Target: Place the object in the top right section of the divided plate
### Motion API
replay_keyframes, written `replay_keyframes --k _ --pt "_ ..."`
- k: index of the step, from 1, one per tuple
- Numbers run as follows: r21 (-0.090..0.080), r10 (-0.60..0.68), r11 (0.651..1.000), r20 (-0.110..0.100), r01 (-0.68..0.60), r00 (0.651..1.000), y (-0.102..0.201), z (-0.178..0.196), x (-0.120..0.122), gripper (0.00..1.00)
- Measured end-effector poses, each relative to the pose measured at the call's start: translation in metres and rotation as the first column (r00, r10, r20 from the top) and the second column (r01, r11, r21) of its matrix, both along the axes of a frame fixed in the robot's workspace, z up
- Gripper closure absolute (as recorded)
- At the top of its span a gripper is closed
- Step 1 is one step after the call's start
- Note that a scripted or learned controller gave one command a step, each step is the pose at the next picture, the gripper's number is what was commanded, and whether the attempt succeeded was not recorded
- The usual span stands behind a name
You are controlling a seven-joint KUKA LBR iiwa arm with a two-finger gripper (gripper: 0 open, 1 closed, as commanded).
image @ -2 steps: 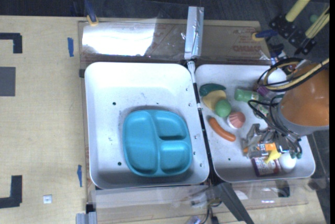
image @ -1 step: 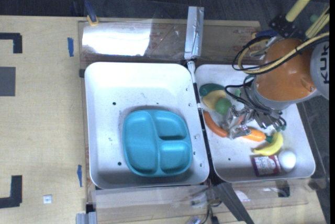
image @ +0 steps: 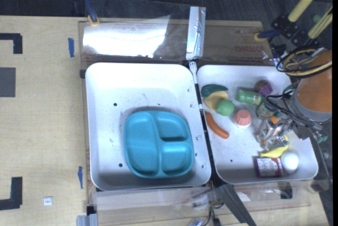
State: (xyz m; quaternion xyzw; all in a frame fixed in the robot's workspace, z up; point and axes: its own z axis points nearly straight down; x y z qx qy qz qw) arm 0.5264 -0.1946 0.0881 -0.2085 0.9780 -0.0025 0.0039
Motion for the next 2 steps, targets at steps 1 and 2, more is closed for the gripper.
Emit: replay_keyframes --k 1,2 --pt "0.001 0.282 0.960 -0.002 -0.282 0.960 -0.011 0.000 -0.034 1.00" --pt "-0.002 0.516 0.857 -0.002 -0.516 0.857 0.076 0.001 -0.027 1.00"
